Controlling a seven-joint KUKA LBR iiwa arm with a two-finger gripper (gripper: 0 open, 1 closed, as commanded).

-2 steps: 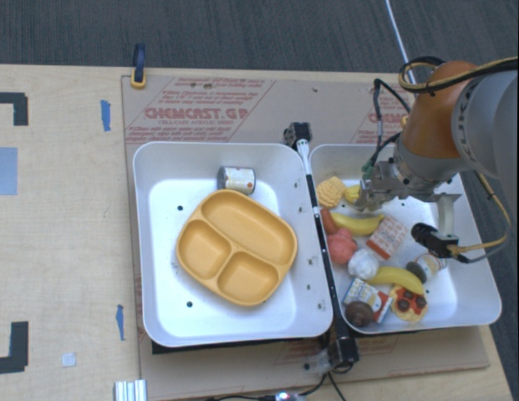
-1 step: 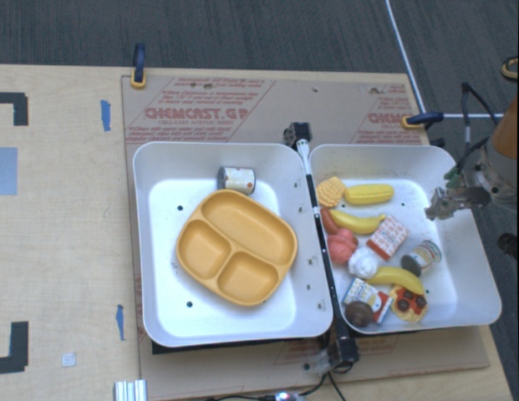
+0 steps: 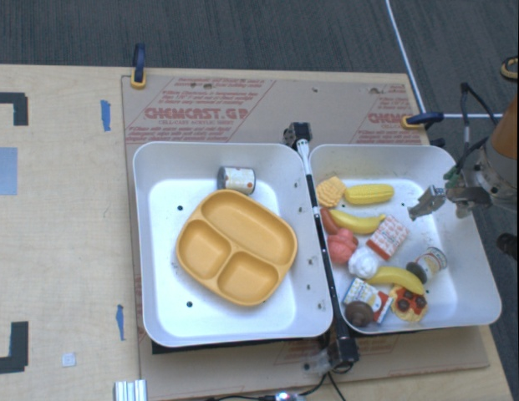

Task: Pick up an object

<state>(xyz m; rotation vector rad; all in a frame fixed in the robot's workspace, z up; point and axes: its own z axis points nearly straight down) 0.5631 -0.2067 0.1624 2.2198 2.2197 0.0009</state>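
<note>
gripper (image 3: 437, 200) | empty | above right bin (image 3: 480, 249) | fingers unclear

A pale wooden counter (image 3: 58, 249) fills the left, marked with blue tape (image 3: 105, 115) and black corner marks (image 3: 17, 107). Beyond it lies dark grey carpet (image 3: 242, 15).

The arm (image 3: 503, 144) is grey, with an orange band at its 1 o'clock side. Thin black cables loop beside it. The tool (image 3: 429, 203) is a small piece of grey metal with angular parts.
</note>
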